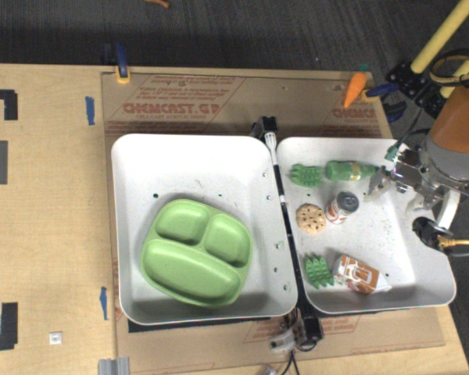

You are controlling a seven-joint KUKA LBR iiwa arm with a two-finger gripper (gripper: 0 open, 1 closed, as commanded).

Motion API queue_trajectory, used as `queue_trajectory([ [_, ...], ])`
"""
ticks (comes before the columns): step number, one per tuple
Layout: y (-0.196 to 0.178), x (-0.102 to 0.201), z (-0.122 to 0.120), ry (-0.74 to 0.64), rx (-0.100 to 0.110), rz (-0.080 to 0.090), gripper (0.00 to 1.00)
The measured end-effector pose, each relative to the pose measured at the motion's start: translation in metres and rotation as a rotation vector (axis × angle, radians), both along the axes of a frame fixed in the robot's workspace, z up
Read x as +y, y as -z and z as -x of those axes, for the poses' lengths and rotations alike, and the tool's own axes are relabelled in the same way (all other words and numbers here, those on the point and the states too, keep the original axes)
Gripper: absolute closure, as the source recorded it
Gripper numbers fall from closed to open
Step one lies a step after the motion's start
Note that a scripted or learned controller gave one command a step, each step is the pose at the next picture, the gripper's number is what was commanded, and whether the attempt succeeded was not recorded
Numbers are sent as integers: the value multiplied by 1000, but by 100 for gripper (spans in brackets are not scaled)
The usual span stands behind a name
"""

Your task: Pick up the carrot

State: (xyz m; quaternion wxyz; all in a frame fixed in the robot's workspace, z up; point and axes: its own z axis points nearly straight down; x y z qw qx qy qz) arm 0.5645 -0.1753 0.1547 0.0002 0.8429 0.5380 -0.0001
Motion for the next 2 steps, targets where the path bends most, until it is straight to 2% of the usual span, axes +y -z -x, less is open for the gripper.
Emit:
queue_trajectory([
  [1, 62, 35, -50, -99, 1, -1, 0],
  [2, 66, -12, -94, 196, 80, -34, 0],
])
